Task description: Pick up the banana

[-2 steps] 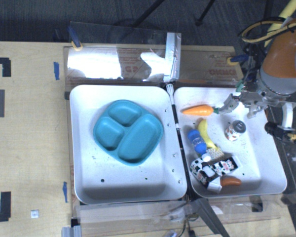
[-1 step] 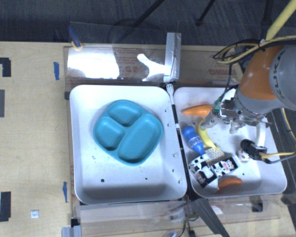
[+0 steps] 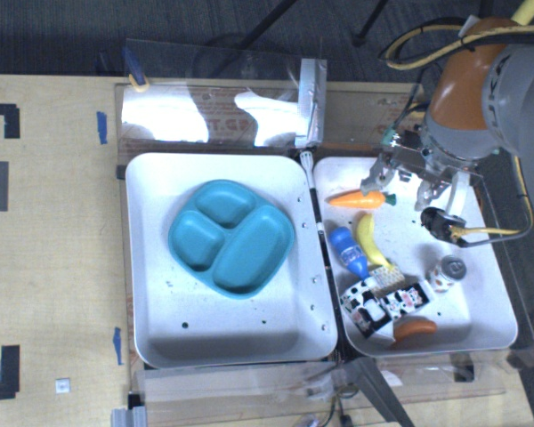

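Banana [image 3: 368, 241] lying in right bin [image 3: 494, 323] | my gripper [image 3: 408, 183] hovers spread, grasping nothing | approach step; I must descend nearer-left.

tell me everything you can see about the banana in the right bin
The small yellow banana looks like smooth plastic, curved, lying flat in the right white bin, running from below the orange carrot down towards the black-and-white patterned box. Its left side sits against the blue bottle; its lower end reaches a small pale ridged piece. The pincer hangs above and to its right, not touching it.
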Tool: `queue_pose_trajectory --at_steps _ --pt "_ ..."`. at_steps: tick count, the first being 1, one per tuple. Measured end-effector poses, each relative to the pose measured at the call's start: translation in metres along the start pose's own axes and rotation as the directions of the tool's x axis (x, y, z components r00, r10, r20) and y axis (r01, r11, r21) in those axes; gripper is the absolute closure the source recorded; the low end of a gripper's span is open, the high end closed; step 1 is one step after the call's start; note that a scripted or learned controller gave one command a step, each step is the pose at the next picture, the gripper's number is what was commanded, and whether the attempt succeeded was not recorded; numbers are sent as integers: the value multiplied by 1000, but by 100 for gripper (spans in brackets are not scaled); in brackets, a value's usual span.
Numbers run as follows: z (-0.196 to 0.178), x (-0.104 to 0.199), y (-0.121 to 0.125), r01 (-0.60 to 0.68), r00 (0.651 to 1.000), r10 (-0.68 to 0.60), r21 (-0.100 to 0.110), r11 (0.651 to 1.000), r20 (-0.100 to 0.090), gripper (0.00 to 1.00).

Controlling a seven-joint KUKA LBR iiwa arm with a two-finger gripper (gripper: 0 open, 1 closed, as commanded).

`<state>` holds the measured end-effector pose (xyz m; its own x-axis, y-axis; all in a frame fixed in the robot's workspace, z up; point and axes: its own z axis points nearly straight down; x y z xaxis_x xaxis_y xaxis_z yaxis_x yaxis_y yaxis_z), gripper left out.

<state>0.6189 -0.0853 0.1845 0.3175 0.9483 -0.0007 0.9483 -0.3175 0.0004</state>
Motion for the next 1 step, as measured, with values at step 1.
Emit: queue_pose_trajectory --at_steps 1 --pt "59 -38 -89 -149 989 149 4 989 0 0"
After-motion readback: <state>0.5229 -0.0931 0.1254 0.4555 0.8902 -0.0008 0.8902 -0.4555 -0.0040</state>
